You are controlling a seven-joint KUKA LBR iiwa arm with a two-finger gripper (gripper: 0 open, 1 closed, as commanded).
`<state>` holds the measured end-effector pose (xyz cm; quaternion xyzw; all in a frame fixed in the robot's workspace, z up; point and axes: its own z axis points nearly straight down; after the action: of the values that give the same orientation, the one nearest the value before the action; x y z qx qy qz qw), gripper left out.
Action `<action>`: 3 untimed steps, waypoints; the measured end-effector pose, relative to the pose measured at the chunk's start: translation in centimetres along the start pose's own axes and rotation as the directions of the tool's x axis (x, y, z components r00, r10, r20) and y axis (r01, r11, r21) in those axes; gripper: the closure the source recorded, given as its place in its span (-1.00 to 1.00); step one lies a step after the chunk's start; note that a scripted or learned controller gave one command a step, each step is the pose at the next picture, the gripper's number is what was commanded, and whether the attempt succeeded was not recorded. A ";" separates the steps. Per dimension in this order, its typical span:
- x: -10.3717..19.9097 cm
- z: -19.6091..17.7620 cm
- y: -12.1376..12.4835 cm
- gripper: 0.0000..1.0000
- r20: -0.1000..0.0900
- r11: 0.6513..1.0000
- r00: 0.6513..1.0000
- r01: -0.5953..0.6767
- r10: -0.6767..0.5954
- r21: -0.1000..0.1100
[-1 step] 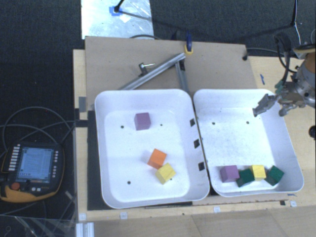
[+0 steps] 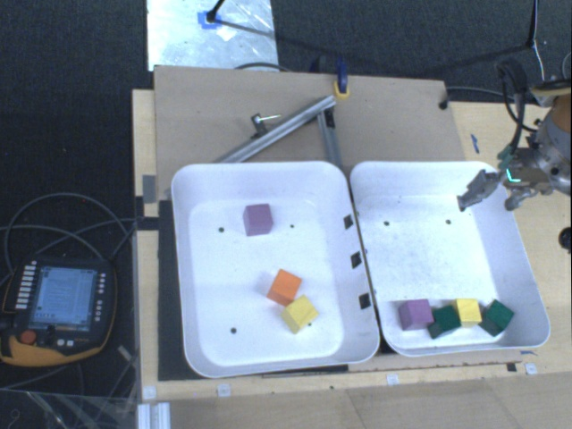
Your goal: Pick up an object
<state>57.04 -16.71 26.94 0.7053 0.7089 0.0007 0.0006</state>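
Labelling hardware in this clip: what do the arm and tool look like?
The arm is grey metal with an orange band above the wrist. The tool has two dark grey fingers and a small teal light on its body. Black cables run beside it.

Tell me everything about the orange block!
The orange block is a small cube that looks like painted wood, with a matte finish. It sits on the floor of the left bin, toward the near side, turned at an angle to the bin's walls. A yellow block lies against its near right corner; they seem to touch. A pale patch shows beside its left edge. The gripper is far off, over the right bin.
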 end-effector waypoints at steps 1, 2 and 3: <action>0.1 5.6 -1.0 -1.00 -0.001 1.000 1.000 -0.003 0.003 0.006; -0.2 10.1 -1.7 -1.00 -0.001 1.000 1.000 -0.003 0.003 0.005; 0.4 14.5 -1.6 -1.00 -0.001 1.000 1.000 -0.002 0.002 0.005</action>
<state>55.51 -16.35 12.47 0.7059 0.7083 -0.0007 -0.0015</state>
